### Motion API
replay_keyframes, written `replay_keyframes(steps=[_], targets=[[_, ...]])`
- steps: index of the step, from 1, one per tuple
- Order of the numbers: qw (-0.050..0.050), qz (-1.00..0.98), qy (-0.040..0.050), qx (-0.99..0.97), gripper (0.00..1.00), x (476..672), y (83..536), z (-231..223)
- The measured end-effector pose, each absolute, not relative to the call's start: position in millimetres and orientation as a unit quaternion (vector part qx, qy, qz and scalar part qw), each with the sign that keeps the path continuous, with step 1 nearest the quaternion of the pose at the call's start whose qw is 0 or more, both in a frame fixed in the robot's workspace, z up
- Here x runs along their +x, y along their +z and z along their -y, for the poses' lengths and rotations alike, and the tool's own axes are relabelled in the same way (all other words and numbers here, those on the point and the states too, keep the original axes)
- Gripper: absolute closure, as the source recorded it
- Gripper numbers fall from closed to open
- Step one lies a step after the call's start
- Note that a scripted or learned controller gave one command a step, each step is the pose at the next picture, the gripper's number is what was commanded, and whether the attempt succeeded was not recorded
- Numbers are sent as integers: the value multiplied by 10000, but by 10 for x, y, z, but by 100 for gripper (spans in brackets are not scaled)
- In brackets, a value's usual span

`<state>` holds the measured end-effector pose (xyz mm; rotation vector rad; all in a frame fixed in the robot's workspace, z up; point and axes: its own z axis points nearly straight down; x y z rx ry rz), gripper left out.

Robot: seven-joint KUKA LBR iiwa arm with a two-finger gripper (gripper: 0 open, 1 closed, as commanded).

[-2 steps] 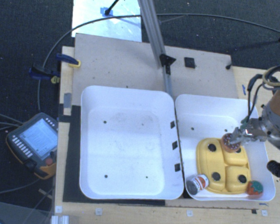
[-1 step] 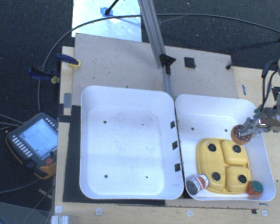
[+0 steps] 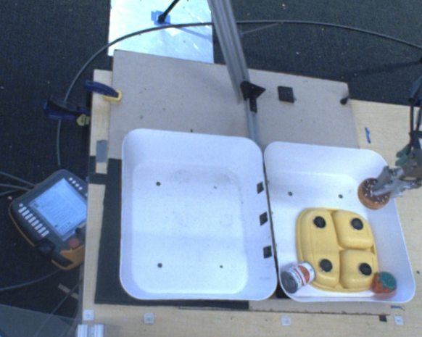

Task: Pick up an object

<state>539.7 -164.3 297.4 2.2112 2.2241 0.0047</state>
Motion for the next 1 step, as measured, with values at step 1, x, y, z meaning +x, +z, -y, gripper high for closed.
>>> replay_keyframes(steps=[1], targets=[[7,-7104,11,7038,100,5557,2866,1175]])
